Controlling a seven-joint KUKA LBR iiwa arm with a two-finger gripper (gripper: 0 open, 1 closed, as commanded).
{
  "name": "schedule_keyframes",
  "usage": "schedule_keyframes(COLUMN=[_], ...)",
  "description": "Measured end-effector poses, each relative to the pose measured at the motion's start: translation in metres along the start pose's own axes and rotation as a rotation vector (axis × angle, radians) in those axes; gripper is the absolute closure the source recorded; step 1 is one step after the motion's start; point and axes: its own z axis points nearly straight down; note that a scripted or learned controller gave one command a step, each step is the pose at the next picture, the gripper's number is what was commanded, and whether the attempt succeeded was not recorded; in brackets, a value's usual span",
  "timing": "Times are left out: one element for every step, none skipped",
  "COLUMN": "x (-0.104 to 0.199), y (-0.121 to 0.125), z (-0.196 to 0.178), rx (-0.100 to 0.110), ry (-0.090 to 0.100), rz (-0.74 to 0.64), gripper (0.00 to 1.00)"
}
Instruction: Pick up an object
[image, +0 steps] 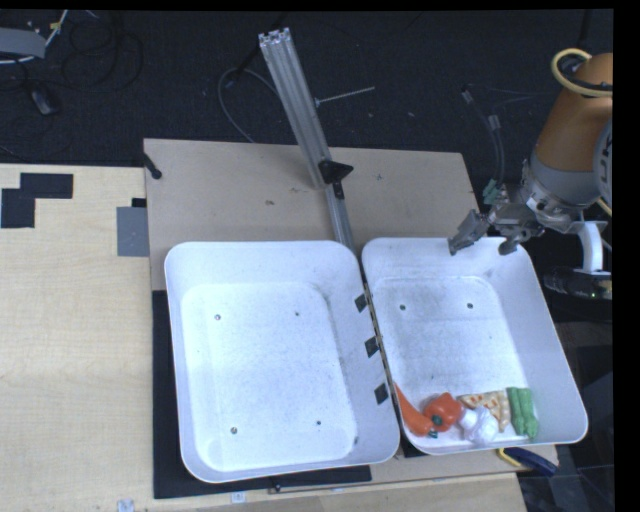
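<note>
We see the gripper (487, 235) poised over the far right corner of the right bin (470, 290), its two fingers spread a little apart with nothing between them. The things we could pick lie well apart from it, huddled along the near edge of that bin — an orange-red piece (432, 412), a white lump (480, 427), a tan patterned piece (488, 403) and a green piece (522, 410). Just beside it to the left sits the left bin (265, 355).
</note>
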Motion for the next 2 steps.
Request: schedule_keyframes(x=[0.049,0.138], y=[-0.048,-0.102], z=[-0.098,-0.125], rx=[-0.010,-0.004], ry=[-0.001,0.002], rz=[-0.002,-0.006], gripper=[0.00,0.00])
